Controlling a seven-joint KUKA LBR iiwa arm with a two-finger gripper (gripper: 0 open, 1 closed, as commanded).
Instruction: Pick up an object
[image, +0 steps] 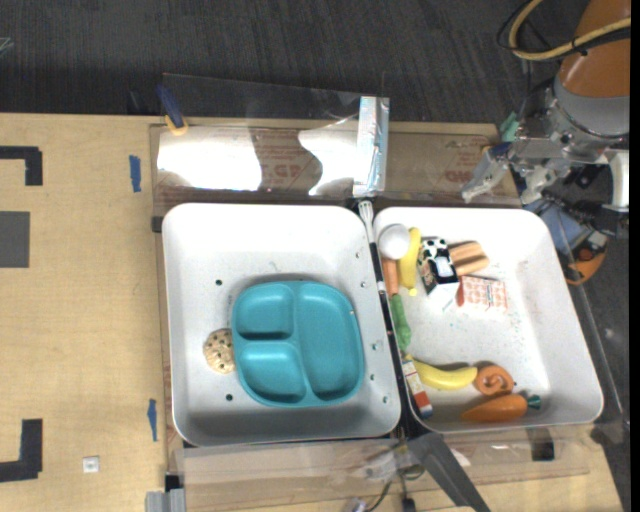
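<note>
Camera view: gripper (487, 178) hangs at upper right, beyond the right bin's (560, 300) far rim, fingers apart, gripping nothing. The toys crowd that bin's left and near edges.

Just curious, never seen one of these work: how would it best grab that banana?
Probably from straight above, pinching the banana across its thick middle. It lies flat, curving left to right, so the fingers should close front to back. The orange carrot crowds its right end, so stay central.
</note>
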